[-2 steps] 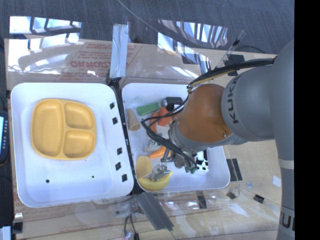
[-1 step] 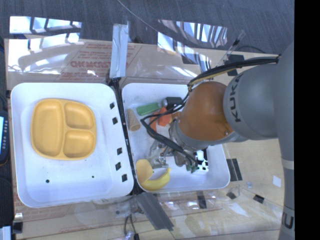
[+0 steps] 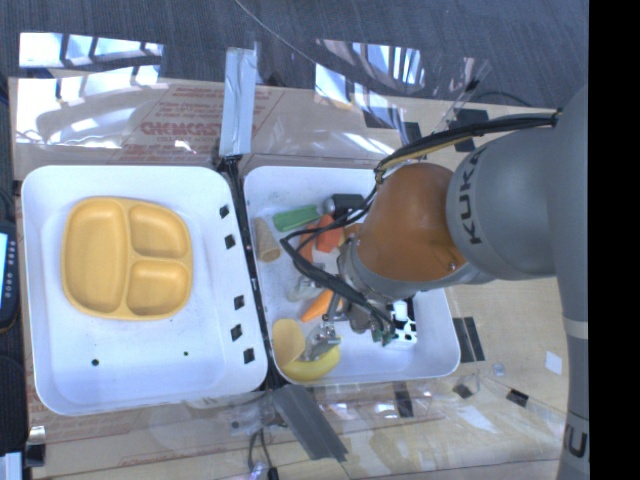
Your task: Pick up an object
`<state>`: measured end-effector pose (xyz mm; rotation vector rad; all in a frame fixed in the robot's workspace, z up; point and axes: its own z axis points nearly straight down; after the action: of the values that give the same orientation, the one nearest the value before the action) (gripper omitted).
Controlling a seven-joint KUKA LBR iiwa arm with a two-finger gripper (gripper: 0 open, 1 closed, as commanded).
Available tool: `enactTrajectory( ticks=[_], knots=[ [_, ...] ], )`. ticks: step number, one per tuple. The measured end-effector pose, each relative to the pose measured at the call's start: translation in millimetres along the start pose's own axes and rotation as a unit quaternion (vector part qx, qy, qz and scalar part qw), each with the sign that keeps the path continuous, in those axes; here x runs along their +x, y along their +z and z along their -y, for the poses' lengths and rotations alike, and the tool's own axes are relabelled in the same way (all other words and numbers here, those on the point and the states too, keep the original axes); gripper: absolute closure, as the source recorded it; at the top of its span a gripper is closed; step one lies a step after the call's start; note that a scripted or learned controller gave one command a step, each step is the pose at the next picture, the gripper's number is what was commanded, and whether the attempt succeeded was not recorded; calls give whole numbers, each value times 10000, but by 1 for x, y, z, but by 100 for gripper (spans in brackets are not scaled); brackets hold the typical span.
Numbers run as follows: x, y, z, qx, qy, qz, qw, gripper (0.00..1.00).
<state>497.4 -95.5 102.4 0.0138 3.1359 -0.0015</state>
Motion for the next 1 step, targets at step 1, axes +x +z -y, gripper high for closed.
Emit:
enactTrajectory(
  ticks=[1],
  knots=[
    [-1,9,6,-3,-118,-15,9999,0]
  ],
)
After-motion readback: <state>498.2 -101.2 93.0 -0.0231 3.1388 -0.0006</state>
